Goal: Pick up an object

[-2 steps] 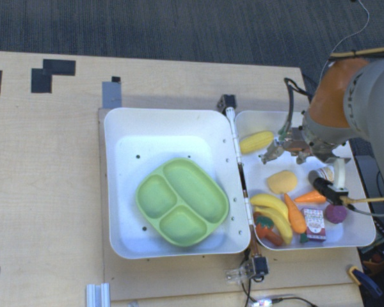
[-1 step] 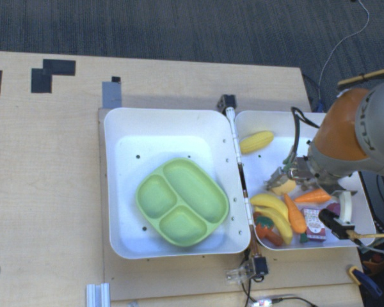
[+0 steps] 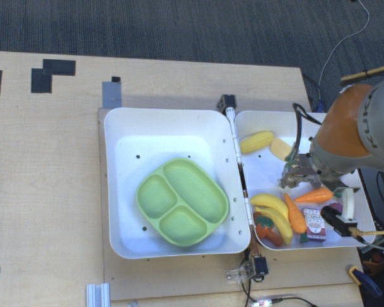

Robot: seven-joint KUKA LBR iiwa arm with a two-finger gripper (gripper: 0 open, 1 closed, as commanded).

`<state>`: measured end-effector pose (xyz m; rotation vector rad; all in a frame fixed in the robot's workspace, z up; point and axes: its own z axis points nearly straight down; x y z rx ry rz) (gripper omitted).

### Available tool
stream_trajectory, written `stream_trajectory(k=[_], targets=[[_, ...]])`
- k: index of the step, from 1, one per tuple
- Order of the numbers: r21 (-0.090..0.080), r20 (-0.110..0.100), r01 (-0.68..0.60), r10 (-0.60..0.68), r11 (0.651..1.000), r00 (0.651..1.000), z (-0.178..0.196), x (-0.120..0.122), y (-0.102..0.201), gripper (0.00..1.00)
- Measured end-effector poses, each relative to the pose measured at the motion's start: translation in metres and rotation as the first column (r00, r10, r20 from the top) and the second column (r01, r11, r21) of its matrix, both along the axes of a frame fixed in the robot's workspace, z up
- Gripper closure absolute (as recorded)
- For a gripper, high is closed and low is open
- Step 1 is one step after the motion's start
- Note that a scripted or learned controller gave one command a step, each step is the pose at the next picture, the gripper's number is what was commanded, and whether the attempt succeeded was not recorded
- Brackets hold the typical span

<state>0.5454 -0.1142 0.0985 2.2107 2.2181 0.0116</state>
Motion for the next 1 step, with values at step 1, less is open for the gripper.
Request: stream_trajectory(k=[1], targets=[[0.001, -0.007, -0.002, 0.002, 1.000, 1.000, 0.0126, 0.0540, -0.0879, 1.00]])
